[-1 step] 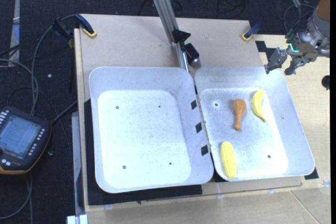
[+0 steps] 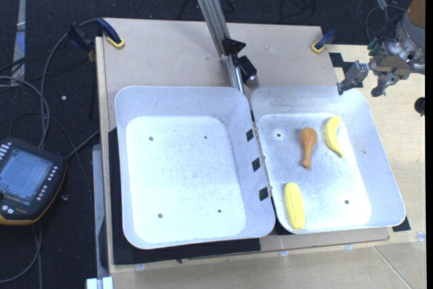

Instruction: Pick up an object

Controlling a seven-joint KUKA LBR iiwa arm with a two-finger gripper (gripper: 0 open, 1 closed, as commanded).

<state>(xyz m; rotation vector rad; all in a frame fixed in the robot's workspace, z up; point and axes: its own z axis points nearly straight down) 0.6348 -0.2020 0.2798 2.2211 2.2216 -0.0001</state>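
Banana (image 2: 333, 135) well below fingers (image 2: 352, 75)

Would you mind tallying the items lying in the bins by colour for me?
Yellow: 2, the banana and the corn cob
Orange-brown: 1, the chicken drumstick
Total: 3, all in the right bin
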